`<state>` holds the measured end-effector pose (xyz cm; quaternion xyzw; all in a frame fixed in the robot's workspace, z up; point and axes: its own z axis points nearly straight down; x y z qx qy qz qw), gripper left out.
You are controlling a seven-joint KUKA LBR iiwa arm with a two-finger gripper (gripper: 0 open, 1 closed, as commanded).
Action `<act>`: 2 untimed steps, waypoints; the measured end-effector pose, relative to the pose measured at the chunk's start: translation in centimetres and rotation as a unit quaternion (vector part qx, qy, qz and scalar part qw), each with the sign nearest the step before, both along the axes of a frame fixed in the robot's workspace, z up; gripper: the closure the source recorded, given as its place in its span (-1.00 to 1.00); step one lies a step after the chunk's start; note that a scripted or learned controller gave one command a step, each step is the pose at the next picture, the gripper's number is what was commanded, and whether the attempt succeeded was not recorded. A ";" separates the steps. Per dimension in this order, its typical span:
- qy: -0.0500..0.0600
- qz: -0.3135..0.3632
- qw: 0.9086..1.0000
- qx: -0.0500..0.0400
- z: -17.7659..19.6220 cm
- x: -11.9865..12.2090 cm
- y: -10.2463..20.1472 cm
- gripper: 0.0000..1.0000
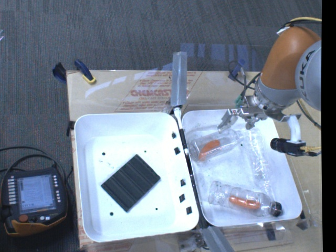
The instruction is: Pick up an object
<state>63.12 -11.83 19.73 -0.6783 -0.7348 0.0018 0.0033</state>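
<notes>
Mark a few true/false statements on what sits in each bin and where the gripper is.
1. The black ribbed pad lies in the left bin. True.
2. The right bin holds two clear bottles with orange inside. True: the upper bottle and the lower bottle.
3. The gripper hangs over the left bin. False: it is over the right bin's far end.
4. The black ribbed pad rests on top of a bottle. False: it lies alone on the bin floor.

floor: dark grey carpet point(105, 25) | bench: pale wooden board point(121, 91) | light: even
</notes>
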 end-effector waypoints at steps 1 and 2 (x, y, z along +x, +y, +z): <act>-0.002 0.026 1.000 0.000 -7.3 0.8 -1.0 -1.00; -0.001 0.111 0.994 0.001 -11.2 -7.7 1.5 -1.00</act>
